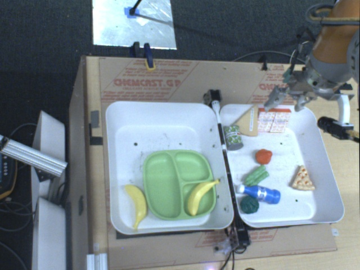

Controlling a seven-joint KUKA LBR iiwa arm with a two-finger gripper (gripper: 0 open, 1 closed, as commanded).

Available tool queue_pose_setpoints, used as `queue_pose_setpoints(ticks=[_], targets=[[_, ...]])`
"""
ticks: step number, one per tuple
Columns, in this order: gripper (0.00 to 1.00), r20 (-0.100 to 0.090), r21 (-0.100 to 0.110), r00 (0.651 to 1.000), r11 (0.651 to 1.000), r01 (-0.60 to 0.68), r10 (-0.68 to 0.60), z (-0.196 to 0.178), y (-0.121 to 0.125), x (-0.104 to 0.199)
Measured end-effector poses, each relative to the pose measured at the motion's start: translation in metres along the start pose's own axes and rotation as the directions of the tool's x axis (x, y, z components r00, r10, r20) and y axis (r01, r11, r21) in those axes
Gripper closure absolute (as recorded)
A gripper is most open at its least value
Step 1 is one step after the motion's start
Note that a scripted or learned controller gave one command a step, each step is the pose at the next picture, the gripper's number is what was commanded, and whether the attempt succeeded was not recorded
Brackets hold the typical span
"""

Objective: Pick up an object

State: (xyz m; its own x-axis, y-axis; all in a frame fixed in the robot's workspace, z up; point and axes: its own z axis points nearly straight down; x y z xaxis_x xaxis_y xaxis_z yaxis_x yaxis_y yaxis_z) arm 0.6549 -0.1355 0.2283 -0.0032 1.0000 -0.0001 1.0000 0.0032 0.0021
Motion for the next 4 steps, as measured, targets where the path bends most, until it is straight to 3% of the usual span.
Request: queue_pose_setpoints(ticks=[1,2,3,4], targets=[[0.0,0.0,0.005,1.0,1.0,-0.002,0.002,0.117,-0.051,-0.001],[0.0,0.0,0.002,1.0,1.0,-0.003,0.003,0.144,-0.079,0.009],[1.0,0.0,-0.001,1.0,1.0,-0.002,0.002,0.133,-0.078,0.009],[1.0,0.0,-0.003,1.0,1.0,0.001,-0.001,0.042,-0.054,0.061]])
